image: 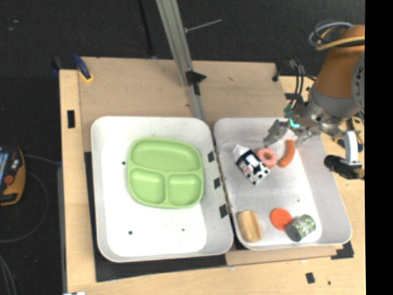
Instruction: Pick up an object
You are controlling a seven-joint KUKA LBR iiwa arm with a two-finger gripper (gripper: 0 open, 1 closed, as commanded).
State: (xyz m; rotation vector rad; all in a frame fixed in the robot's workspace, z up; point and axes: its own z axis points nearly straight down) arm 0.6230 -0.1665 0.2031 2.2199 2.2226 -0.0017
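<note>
Camera view — claw (279, 134) above pink ring (268, 157).

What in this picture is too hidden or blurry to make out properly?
- Hand, camera view: small and blurred over the right bin; open or shut cannot be told.
- Arm: cut off by the picture's right edge.
- Black-and-white toy: too blurred to identify.
- Pink ring: the toy overlaps its left side.
- Green can: label too small to read.
</note>
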